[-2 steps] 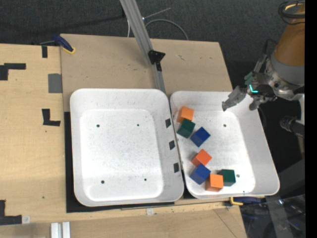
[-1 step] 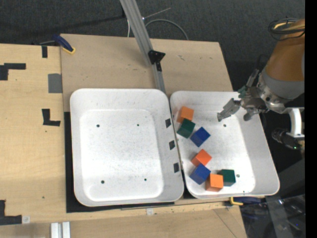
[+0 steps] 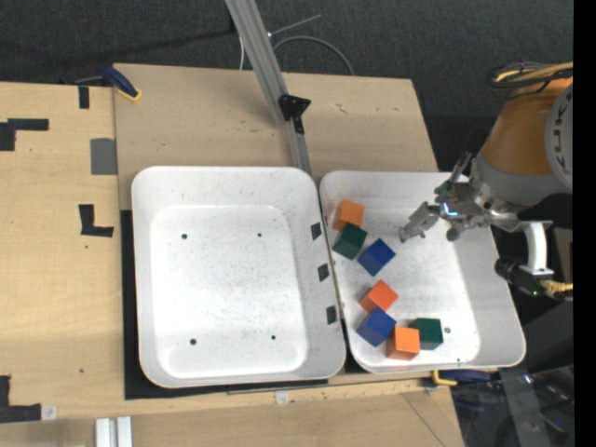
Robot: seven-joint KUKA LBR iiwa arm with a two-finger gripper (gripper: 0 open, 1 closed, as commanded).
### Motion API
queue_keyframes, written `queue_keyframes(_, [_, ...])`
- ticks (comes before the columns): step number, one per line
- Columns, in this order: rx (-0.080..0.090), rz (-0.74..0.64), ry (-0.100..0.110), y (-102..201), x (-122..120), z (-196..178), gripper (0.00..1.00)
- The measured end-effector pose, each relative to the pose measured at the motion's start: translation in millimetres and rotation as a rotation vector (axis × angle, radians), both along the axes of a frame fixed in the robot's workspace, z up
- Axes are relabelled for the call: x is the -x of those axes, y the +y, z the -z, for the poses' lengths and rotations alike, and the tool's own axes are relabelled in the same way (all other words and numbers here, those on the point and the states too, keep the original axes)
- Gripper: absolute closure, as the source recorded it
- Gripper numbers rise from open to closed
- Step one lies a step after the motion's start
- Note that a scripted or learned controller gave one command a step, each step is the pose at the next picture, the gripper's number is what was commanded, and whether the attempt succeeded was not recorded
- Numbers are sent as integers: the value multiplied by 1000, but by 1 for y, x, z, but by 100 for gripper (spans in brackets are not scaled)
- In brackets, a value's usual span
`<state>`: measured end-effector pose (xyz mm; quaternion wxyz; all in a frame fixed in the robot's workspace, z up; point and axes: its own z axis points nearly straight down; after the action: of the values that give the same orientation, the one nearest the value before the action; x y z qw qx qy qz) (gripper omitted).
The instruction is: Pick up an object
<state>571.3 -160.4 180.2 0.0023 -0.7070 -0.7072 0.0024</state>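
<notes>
Gripper (image 3: 421,223) hangs over the upper part of the right bin (image 3: 484,343), reaching in from the right on the grey and orange arm (image 3: 526,152). Nothing sits between its fingers, and the view is too small to tell how they stand.

Seven blocks lie in the right bin. An orange block (image 3: 349,214) sits near the top left, touching a green block (image 3: 350,242) just below it, with a blue block (image 3: 376,256) beside that. Lower down, an orange block (image 3: 379,297) touches a blue block (image 3: 376,326); next to these lie another orange block (image 3: 404,341) and a green block (image 3: 428,332), side by side.

Beside it lies the left bin (image 3: 149,250), on the wooden bench (image 3: 56,277).

No writing or label can be read on anything.
</notes>
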Motion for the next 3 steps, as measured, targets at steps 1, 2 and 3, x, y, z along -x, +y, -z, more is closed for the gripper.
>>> queue_keyframes(1, [0,-1,-1,0,-5,46,0])
queue_keyframes(2, [-1,-3,-5,1,-7,33,100])
queue_keyframes(3, [1,-1,-10,-1,-17,-15,100])
